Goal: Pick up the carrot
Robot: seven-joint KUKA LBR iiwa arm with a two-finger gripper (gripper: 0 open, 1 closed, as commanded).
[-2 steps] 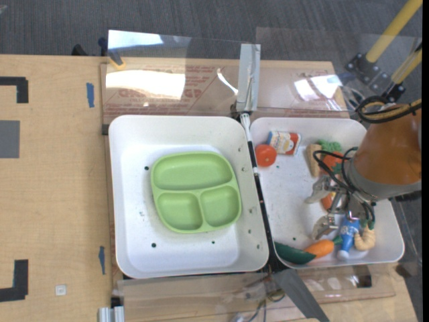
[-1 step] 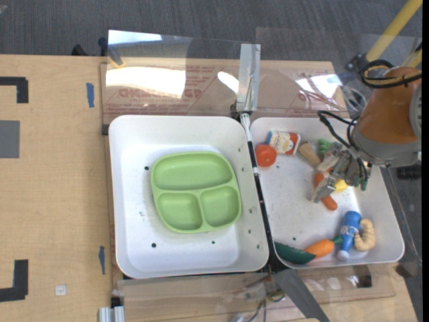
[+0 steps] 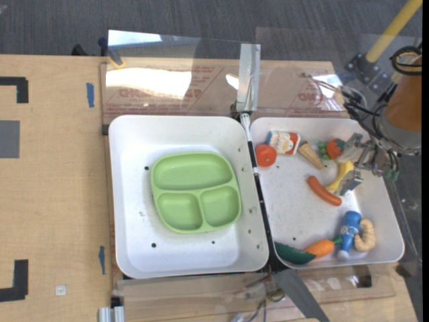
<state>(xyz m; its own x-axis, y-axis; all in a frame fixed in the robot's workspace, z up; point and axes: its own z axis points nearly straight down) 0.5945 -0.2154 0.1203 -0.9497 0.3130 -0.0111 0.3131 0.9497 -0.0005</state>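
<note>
Here | carrot (image 3: 314, 249): smooth orange taper, green top | right bin (image 3: 288, 206)

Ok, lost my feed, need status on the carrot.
Gripper over right bin's far side. Carrot untouched at near edge, green end leftward. Blue bottle beside it.

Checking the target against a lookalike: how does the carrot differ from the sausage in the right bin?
The carrot is orange with a dark green top, lying at the near wall of the right bin; the sausage is plain red-orange, mid-bin, close to the tool. The carrot tapers; the sausage is even along its length. Both lie flat.
</note>
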